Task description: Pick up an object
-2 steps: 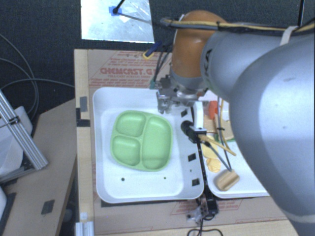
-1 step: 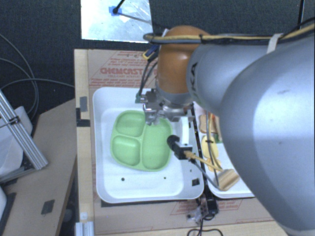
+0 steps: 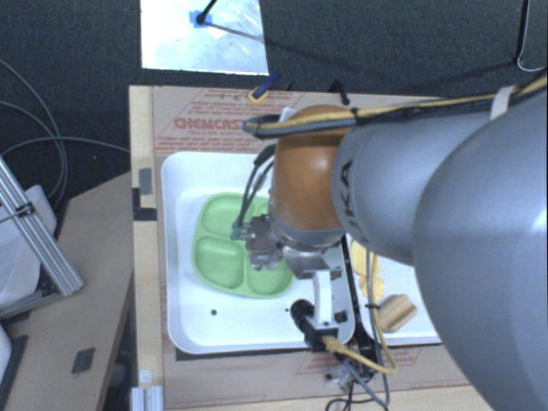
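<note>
Green divided tray [image 3: 224, 255] lies in left bin [image 3: 184, 315]. Gripper [image 3: 261, 251] sits over tray's right part; grip state: cannot tell, wrist blocks view. Rec.: descend straight, take tray's thin rim.

I count:
- two white bins [image 3: 184, 255]
- one green divided tray [image 3: 218, 247], in the left bin
- one tan wooden block [image 3: 396, 312], in the right bin

The arm [image 3: 445, 187] is a thick, smooth grey cylinder with dark lettering, an orange band [image 3: 306, 178] above its metal wrist, and yellow and black cables [image 3: 360, 118] running along its top.
</note>
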Controlling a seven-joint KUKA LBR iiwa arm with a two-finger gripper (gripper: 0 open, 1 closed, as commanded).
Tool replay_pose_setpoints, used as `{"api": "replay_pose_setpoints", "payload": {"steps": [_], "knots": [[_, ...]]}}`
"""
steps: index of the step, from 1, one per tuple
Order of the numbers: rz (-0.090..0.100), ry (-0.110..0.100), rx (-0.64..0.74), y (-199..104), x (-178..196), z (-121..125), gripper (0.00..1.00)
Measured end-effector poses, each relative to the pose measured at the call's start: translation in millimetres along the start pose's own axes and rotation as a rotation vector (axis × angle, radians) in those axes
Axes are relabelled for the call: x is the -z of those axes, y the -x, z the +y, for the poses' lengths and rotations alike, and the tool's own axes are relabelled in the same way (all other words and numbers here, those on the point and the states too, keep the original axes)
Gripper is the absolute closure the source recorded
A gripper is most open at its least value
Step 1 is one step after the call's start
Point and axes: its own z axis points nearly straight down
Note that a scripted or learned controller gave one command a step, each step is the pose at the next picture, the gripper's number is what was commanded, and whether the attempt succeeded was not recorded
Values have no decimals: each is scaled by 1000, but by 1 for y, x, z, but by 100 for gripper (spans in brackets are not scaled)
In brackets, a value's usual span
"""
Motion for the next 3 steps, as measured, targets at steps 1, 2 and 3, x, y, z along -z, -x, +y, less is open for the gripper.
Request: {"api": "replay_pose_setpoints", "payload": {"steps": [1,2,3], "knots": [[-2,13,-10,52,-2,89,100],[0,2,-3,41,17,1,100],[-1,15,-11,104,94,-1,100]]}}
